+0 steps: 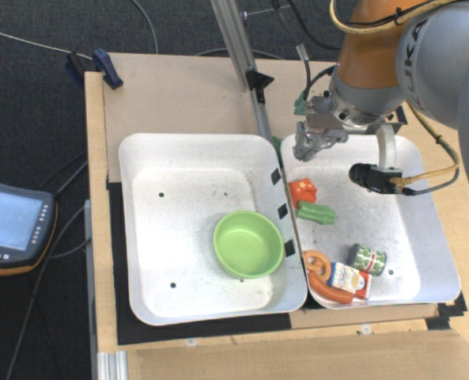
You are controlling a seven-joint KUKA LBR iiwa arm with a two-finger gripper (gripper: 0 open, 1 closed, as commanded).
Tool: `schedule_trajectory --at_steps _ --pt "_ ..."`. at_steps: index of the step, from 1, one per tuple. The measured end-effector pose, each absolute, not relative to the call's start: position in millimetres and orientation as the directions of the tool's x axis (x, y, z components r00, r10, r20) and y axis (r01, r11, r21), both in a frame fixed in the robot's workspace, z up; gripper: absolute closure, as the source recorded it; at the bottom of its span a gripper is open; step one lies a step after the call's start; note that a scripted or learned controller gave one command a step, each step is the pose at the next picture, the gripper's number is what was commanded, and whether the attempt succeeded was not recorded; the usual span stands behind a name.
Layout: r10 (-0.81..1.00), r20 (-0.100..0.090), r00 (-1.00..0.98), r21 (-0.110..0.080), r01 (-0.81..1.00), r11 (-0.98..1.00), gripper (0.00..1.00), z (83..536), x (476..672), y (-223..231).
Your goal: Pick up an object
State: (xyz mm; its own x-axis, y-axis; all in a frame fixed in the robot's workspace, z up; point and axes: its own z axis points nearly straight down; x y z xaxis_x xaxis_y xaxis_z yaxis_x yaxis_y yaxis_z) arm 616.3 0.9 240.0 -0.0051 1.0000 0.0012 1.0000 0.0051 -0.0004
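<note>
- You are in the approach step: the gripper hangs over the right bin, at its 11 o'clock corner, holding nothing.
- You cannot tell if its claw is apart or together.
- The nearest target, the orange object, lies at 6 o'clock from the gripper, touching the green object.
- The next move calls for a straight descent; the bin divider stands close at 9 o'clock, with open room at 3 o'clock.
</note>
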Motion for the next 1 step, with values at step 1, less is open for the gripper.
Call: schedule_trajectory --at_steps 1 --pt "1.000 0.001 -0.005 0.001 1.000 0.005 1.00 247.4 612.0 55.2"
